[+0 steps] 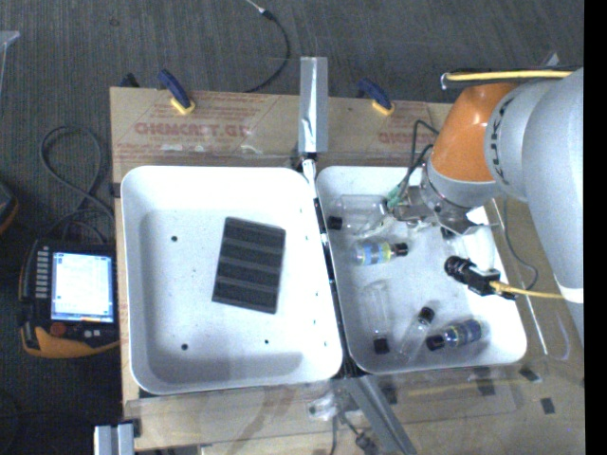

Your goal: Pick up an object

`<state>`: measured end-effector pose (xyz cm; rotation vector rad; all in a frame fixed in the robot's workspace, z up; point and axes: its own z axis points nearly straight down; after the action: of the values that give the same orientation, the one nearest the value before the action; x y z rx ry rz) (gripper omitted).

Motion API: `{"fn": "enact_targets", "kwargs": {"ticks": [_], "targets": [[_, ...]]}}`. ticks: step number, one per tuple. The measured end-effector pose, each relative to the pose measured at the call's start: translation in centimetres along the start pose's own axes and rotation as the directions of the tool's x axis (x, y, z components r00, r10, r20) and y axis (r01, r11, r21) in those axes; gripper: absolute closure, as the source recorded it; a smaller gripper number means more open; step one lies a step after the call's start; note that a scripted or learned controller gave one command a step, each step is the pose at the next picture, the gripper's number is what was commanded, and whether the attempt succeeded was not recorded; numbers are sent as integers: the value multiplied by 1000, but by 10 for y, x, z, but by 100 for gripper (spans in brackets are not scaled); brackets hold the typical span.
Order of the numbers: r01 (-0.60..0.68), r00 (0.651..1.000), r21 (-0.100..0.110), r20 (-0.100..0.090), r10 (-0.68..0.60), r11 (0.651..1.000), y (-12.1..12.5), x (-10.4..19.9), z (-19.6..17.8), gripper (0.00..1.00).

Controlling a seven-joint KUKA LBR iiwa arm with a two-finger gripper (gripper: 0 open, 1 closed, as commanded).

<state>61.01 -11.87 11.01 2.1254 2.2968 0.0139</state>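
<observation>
Grey arm hangs over the right bin's far edge, fingers' state unclear, apparently approaching; next it must descend onto a small bottle.

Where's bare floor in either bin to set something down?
Left bin: bare floor all round the black ribbed panel, widest between it and the near and left walls. Right bin: crowded, with clear bottles scattered and the arm over its far end; only a small gap mid-floor.
</observation>
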Motion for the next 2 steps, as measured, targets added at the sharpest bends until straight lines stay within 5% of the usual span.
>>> {"fn": "enact_targets", "kwargs": {"ticks": [1, 2], "targets": [[17, 1000, 3, 5, -17, 1000, -17, 17, 19, 0], [15, 1000, 0, 4, -15, 1000, -17, 17, 9, 100]]}}
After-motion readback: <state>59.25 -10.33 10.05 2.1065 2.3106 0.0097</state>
